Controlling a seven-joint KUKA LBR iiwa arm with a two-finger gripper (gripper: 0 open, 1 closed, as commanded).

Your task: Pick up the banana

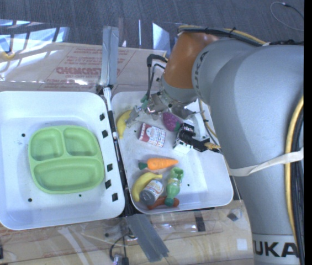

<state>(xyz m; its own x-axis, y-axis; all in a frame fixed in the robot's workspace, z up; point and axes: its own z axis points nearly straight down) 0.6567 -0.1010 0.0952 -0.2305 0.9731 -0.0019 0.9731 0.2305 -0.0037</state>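
Note:
A yellow banana (122,124) lies against the left wall of the right bin (216,175), near its back corner. A second banana (137,185) curves along the bin's front left, touching a small can (153,191). My gripper (143,109) hangs low over the back of the right bin, just right of and slightly behind the upper banana. I see nothing held in it. The grey arm with its orange band (183,59) covers the bin's back right corner.
In the right bin are a red and white carton (152,135), a purple item (171,120), a carrot (162,163), a green bottle (174,183) and a red item (164,203). The left bin (6,120) holds a green divided plate (64,159).

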